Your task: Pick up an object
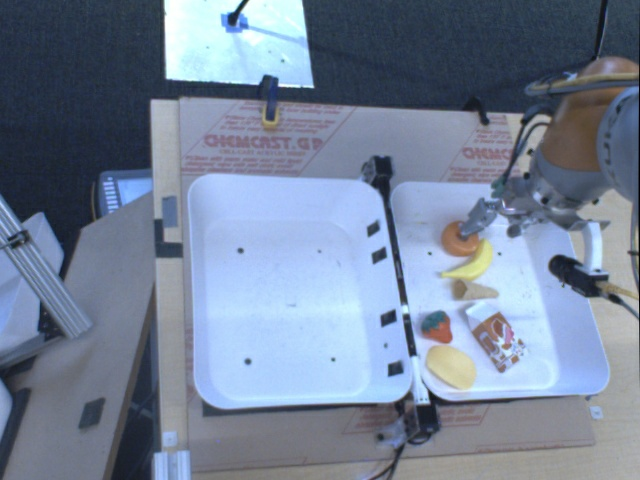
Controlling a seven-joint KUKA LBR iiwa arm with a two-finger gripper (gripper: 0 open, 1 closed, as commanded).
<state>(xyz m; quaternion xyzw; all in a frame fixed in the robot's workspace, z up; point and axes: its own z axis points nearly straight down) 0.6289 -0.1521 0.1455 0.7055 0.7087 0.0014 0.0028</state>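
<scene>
Bins first: we see the left bin (290, 298) bare and the right bin (570, 328) carrying all the food. At its twelve o'clock the gripper (480, 216) hangs just above the orange (458, 238) (banana (473, 262) right beside). Whether its fingers are spread or pinching, we cannot tell. Nothing looks lifted; grasp and raise remain.

Grey arm (590, 118) in from right, wrist angled down-left, pincer (480, 218) low, fingers' gap unclear.

Smooth glossy white plastic bins (290, 193)
</scene>
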